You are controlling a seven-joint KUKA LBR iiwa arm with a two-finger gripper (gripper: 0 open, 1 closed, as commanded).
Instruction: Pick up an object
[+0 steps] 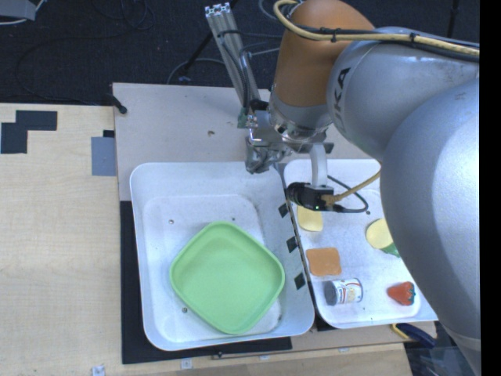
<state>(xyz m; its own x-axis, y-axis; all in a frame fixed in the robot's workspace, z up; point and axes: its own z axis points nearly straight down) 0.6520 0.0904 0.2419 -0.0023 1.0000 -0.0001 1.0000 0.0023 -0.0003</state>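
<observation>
The green plate (227, 276) lies in the left bin (145, 233). Beyond the plate, over that bin's far rim, hangs the claw (261, 161); whether it is open or gripping anything cannot be told. Right of the plate, the other bin (368, 313) holds an orange square (323, 262) and a small jar (344, 291).

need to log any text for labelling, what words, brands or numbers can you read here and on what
"KA": dark letters, tilted, on the grey arm; rest of the word is out of sight.
Label on the small jar in the right bin: too blurred to read.
Nothing else bears text.
</observation>
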